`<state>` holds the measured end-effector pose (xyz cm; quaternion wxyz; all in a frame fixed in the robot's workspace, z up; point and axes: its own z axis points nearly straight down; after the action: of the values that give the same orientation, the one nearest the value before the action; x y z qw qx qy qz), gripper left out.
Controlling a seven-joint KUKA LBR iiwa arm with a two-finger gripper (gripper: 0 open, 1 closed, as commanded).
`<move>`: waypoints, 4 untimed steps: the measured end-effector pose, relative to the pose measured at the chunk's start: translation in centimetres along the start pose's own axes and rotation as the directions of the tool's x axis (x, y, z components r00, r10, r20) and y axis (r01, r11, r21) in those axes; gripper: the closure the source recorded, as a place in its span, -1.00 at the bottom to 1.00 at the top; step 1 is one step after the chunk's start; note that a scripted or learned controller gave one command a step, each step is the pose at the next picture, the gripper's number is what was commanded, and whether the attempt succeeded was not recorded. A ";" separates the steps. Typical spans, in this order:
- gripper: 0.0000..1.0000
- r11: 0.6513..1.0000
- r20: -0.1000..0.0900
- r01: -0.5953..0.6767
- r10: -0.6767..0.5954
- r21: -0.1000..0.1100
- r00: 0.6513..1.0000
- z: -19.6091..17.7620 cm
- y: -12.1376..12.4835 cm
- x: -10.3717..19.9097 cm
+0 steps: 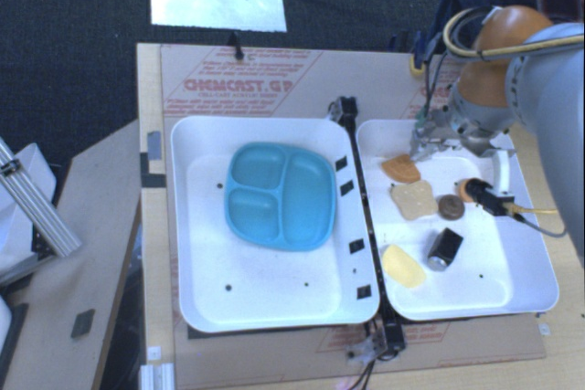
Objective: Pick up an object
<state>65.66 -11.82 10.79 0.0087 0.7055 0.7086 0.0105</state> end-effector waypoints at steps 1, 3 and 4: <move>1.00 1.000 0.004 0.001 -0.001 0.021 1.000 -4.8 0.8 -0.6; 1.00 1.000 0.003 0.001 -0.001 0.022 1.000 -14.0 0.3 -0.6; 1.00 1.000 0.002 0.003 -0.003 0.027 1.000 -14.7 -2.1 4.0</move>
<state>63.12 -7.87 25.45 0.0002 0.7046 0.7096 0.0002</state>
